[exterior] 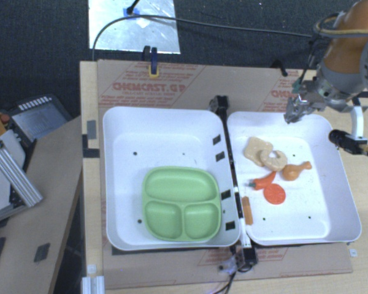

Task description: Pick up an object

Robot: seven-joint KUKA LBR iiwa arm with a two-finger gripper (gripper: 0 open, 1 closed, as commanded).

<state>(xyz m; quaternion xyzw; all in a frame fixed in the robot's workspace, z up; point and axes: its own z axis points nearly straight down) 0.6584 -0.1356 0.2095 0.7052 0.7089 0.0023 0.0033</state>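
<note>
The pincer [294, 113] hangs over the far edge of the right bin [340, 216], near its back right corner, and nothing lies between its tips; whether it is wide or narrow cannot be told at this size. The likeliest things to pick sit in a loose cluster in the middle of that bin, all toward the camera and slightly to the left of the pincer. Nearest is a beige toy pastry [264, 152], with a small drumstick [295, 169] just beside it, its long axis running roughly left to right with the thin end pointing right. A little farther on lie an orange-red carrot piece [270, 188] and a thin orange stick [247, 211] by the bin's left wall. The green divided tray [181, 202] in the left bin [119, 164] is well apart, far left. The coming move would probably be a short travel toward the camera, then a descent.
</note>
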